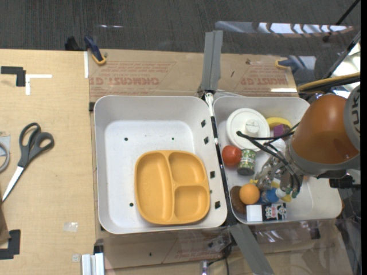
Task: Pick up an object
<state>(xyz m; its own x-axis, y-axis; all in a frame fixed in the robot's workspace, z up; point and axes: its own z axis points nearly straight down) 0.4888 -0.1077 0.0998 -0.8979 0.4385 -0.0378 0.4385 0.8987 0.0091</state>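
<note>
**Operator:** Camera view, please: how far along is the pick?

**Observer:** You have the arm (324, 136) reaching in over the right bin (321, 208), and the gripper (276, 178) sits low among the clutter there. Nothing is lifted clear as far as I can see, so I judge the pick itself is not yet done.

**Operator:** Is the pincer apart or together?

**Observer:** You cannot tell from this angle; cables and the wrist cover it, and I see no object clearly held.

**Operator:** What is nearest to it?

**Observer:** You have an orange ball (249, 193) just to the gripper's left, a blue object (268, 196) beside that, and a small green can (247, 161) and a red ball (231, 155) a little further up. A white round lid (248, 126) lies at the bin's far end. The yellow divided plate (171, 187) rests in the left bin (114, 153), well apart from the arm.

**Operator:** What is left?

**Observer:** By my judgement, you need a secure grasp and a lift.
</note>
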